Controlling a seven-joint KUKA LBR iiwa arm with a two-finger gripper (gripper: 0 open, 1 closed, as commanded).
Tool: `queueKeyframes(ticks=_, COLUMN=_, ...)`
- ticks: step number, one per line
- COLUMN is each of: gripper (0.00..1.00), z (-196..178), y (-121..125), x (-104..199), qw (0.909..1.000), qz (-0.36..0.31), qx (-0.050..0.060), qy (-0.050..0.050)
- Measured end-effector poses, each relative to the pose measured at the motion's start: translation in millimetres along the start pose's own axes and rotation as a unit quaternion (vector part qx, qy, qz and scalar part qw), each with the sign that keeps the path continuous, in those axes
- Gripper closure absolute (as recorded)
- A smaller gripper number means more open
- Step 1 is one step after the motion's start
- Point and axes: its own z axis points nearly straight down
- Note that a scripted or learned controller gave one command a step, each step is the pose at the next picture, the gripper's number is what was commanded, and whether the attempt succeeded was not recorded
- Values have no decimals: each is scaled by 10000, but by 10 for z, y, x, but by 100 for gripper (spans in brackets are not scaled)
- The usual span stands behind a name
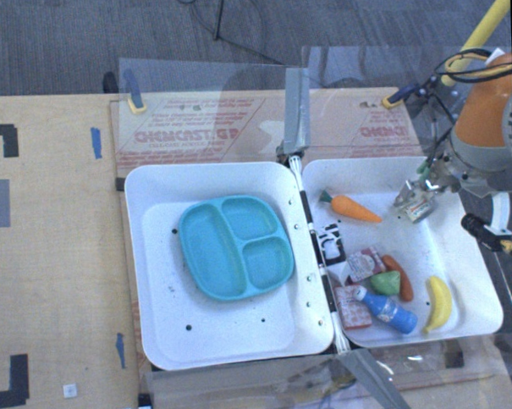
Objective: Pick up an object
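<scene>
Grey arm w/ orange band

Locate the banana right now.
The banana lies in the right bin, near its front right corner, just right of the blue bottle.

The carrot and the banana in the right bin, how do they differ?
The carrot is orange with a green tip; the banana is yellow. The carrot lies near the bin's far side, pointing across it, close to the gripper; the banana lies near the front right corner, running roughly front to back. The carrot is straight and tapered; the banana is curved. Both lie flat in the right bin, apart from the other items.
</scene>
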Motion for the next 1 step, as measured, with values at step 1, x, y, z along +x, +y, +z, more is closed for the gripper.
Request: queueKeyframes(ticks=1, gripper=100, z=-1166, y=325, x=425, qw=9970, qz=772, qx=30, qy=4)
